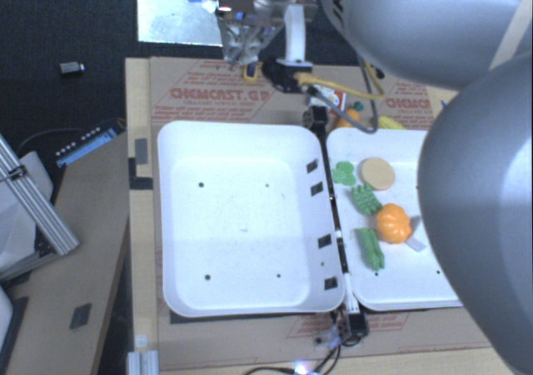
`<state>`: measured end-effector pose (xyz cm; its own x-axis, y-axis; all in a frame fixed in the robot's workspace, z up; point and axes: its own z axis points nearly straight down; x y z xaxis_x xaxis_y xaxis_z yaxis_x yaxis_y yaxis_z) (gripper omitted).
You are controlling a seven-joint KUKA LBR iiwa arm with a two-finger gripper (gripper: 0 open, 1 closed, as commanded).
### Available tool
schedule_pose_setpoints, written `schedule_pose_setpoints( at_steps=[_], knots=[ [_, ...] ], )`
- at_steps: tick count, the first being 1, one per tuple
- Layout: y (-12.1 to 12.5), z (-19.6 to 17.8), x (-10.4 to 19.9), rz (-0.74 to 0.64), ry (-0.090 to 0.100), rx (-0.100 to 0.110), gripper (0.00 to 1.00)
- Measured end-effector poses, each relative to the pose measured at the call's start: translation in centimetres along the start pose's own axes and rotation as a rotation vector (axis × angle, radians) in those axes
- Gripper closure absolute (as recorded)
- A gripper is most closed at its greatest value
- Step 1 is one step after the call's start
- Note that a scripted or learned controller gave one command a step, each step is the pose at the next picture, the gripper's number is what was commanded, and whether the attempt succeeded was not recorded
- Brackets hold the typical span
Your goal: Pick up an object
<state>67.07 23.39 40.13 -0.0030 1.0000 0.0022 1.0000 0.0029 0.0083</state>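
My gripper (241, 55) hangs high at the top of the camera view, above the cardboard behind the left bin (171, 198); its fingers point down close together with nothing between them. In the right bin (391, 294) lie a tan round disc (377, 173), an orange pumpkin-like piece (393, 223), a small green leafy piece (343, 172), a green ridged piece (365, 199) and a long green vegetable (371, 249). The grey arm hides the right part of that bin.
Cables and a black mount (287, 75) hang by the wrist, above the bins' divider (329, 198). A yellow object (385, 122) peeks out behind the right bin. A metal rail (37, 207) lies on the left bench.
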Motion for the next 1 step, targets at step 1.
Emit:
schedule_pose_setpoints(
  at_steps=[1],
  knots=[
    [-2.93, -2.29, 0.08, -0.003, 0.0, 0.007, 1.0]
  ],
)
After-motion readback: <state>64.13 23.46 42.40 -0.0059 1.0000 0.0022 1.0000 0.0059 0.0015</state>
